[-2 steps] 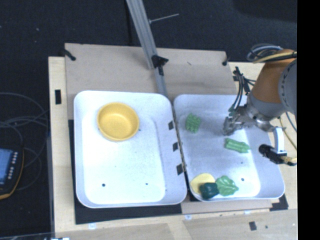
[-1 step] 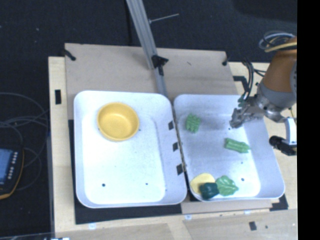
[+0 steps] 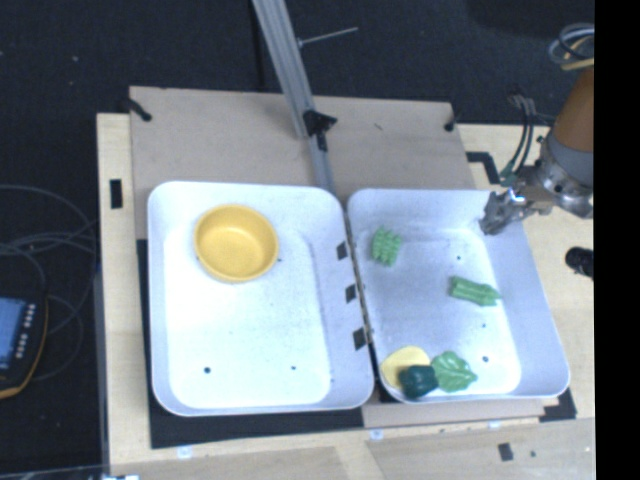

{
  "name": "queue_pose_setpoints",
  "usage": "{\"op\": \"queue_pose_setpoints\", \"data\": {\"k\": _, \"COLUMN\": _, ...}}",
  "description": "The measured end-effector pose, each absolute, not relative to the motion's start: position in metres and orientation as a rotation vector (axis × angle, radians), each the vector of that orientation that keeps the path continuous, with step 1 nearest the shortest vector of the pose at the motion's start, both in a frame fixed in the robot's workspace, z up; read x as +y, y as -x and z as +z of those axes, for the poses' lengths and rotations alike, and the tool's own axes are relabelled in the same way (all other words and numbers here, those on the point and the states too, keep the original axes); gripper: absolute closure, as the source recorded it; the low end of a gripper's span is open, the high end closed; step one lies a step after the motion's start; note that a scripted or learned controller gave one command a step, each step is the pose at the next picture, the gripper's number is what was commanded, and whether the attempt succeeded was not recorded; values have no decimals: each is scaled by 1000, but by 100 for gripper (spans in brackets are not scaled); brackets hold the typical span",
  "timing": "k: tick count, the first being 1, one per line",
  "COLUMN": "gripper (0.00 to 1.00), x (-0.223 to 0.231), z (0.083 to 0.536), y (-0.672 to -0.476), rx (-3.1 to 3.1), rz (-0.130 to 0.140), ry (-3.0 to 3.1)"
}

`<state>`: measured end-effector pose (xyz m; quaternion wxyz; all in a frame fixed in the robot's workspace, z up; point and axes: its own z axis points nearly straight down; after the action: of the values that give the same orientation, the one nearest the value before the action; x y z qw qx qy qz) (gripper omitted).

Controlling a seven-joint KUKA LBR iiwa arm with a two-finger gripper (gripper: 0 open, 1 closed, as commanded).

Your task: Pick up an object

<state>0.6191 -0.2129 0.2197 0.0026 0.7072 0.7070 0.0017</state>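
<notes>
Objects lie untouched in the right bin [image 3: 520, 298]: 2 knobbly green pieces [image 3: 386, 246] [image 3: 472, 291], plus a yellow disc [image 3: 400, 359], a dark green block [image 3: 418, 379] and a leafy green piece [image 3: 454, 370] at the near edge. The gripper [image 3: 497, 215] hovers over the far right corner carrying nothing; whether it is released or clenched I cannot tell. Picking is all left. A smooth yellow bowl [image 3: 236, 242] sits in the left bin [image 3: 250, 358].
</notes>
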Motion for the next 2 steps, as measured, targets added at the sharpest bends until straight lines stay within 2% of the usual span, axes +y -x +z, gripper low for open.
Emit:
{"op": "queue_pose_setpoints", "data": {"k": 1, "gripper": 100, "x": -213, "z": 236, "y": -619, "rx": 2221, "rz": 2, "ry": -2220}}
{"op": "queue_pose_setpoints", "data": {"k": 2, "gripper": 100, "x": -173, "z": 232, "y": -607, "rx": 2223, "rz": 0, "ry": -2219}}
